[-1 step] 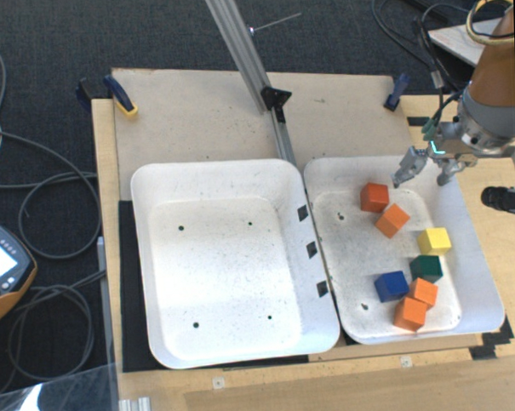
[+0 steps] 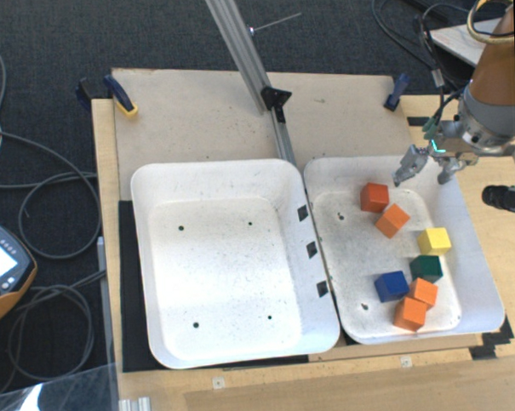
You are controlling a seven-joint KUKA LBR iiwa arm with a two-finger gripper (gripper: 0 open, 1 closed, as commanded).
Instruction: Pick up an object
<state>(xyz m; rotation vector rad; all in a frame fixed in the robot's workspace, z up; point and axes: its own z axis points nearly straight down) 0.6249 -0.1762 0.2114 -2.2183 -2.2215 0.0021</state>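
The right bin (image 2: 463, 234) holds several small blocks. A red-orange block (image 2: 375, 196) and an orange block (image 2: 393, 219) lie near its middle. A yellow block (image 2: 434, 240), a green block (image 2: 427, 266), a blue block (image 2: 391, 286) and two orange blocks (image 2: 417, 302) sit toward its front. My gripper (image 2: 428, 167) hangs over the bin's back right part, above and to the right of the red-orange block. Its two grey fingers (image 2: 407, 167) are spread apart, open, with nothing between them.
The left bin (image 2: 155, 196) stands next to the right one, with black clips along the shared rim. A slanted metal post (image 2: 249, 60) rises from the bench's back. Blue clamps (image 2: 121, 94) grip the bench's back corners. Cables lie on the floor at left.
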